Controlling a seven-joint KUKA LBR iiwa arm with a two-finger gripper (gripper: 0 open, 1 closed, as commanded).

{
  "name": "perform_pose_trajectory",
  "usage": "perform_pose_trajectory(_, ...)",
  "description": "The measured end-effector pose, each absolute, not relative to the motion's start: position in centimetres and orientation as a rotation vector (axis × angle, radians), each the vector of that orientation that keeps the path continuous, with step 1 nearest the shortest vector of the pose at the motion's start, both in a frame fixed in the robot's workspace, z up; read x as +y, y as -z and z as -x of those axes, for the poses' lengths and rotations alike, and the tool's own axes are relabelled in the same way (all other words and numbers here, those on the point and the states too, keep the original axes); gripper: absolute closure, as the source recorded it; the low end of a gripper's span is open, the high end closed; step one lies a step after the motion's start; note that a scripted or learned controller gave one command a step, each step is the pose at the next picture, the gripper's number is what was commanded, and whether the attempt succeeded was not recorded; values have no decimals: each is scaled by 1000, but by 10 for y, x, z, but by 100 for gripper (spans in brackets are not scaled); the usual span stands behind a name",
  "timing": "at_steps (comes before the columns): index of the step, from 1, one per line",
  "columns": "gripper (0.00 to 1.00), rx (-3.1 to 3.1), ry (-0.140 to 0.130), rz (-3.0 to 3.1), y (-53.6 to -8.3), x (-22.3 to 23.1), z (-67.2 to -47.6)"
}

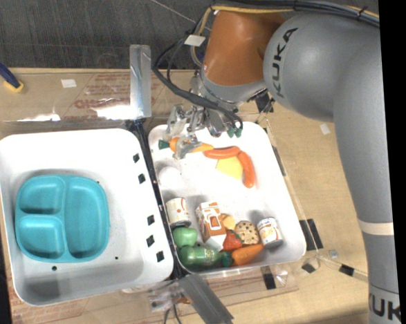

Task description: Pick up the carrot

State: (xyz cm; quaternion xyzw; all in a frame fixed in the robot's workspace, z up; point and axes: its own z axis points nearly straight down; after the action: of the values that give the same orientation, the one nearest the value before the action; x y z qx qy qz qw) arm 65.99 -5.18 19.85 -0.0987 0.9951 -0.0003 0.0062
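claw (187, 135) sits low at the right bin's (282, 187) eleven o'clock corner, its state unclear; carrot (247, 254) lies at six o'clock.

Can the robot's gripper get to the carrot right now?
Probably yes. The carrot lies on top at the near edge of the right bin, open from above, though a strawberry and cookie crowd it. The gripper hovers at the far end.

A brown bench (315, 184) carries two shallow white bins side by side, the left bin (12, 206) and the right bin (276, 166), with a blue clip (6, 76) at its far-left corner.
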Motion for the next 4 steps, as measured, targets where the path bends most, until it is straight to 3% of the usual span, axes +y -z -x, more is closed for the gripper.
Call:
perform_pose_trajectory(1,100,3105,0,472,-192,-60,-572)
perform_pose_trajectory(2,100,3111,-1,413,-193,-10,-582)
perform_pose_trajectory(3,100,3107,1,419,-204,-10,-583)
perform_pose_trajectory(4,100,3102,-2,505,-191,18,-563)
